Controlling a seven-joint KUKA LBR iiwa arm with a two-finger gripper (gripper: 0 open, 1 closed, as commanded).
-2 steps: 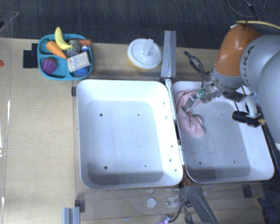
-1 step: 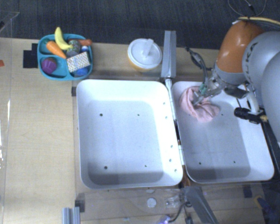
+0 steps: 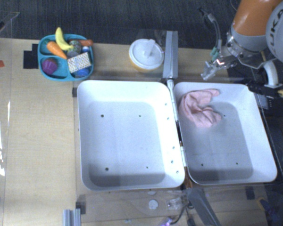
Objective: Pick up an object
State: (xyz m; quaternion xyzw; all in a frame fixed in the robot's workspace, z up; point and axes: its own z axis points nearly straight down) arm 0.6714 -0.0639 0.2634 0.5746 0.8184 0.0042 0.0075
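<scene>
A crumpled pink cloth (image 3: 200,108) lies in the right bin (image 3: 254,166), up in its far left corner. The left bin (image 3: 125,135) sits just beside it. The tool (image 3: 213,66) hangs above the counter (image 3: 33,140) past the right bin's far rim (whether wide or narrow I cannot tell). A blue tray (image 3: 52,72) holds toy food including a banana (image 3: 62,40); a yellow lidded bowl (image 3: 146,54) stands nearby.

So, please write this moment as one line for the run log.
gripper: above far rim of right bin | pink cloth: crumpled in right bin, far-left part, untouched | left bin: beside it | pick: not done
</scene>
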